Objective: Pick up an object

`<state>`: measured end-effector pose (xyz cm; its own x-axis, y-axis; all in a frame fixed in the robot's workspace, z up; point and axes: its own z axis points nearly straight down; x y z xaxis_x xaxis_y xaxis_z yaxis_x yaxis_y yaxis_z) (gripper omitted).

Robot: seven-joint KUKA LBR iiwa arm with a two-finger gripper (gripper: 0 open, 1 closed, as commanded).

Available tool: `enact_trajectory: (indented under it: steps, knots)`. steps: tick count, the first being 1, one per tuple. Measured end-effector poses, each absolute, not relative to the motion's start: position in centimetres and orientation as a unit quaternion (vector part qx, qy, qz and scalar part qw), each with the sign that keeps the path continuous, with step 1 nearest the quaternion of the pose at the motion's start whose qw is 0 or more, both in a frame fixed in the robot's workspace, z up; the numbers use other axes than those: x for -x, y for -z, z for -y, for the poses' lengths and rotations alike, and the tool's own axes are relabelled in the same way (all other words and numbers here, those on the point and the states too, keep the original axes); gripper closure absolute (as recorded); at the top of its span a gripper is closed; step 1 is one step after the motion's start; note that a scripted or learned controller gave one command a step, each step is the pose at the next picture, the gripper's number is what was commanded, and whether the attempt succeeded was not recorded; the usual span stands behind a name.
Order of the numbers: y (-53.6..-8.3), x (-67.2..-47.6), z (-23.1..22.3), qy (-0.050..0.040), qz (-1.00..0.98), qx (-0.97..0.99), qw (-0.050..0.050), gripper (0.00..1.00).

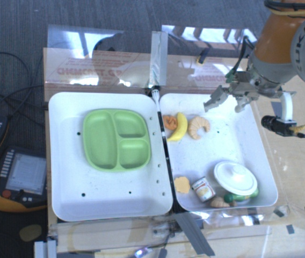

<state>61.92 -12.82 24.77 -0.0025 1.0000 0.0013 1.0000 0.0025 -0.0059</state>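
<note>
Hand (229,101) open, fingers spread, nothing between them; it hangs over the upper right part of the right bin (252,144), below the arm's orange band (281,34). Nearest items, down-left of the hand: croissant (198,126), then banana (179,127), with an orange piece (169,122) touching the banana by the bin's left wall. Well apart, along the front of the bin: white lidded bowl (234,177), small can (202,188) just left of it, yellow lump (182,184) further left, green and tan bits (229,200) under the bowl's front edge. Left bin (66,192) holds a green divided tray (116,139), lying flat
</note>
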Motion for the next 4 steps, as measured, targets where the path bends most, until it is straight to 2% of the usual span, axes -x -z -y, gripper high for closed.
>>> enact_trajectory:
  steps: [1,2,3,4]
  knots:
    - [-15.0,-65.0,13.6,-0.0019,0.789,0.615,0.002,0.0]
    - [-9.0,-66.6,14.9,-0.002,0.793,0.609,0.001,0.0]
    - [-10.5,-63.2,15.9,-0.0022,0.645,0.765,0.002,0.0]
    - [-10.3,-63.2,14.5,-0.0025,0.718,0.696,0.002,0.0]
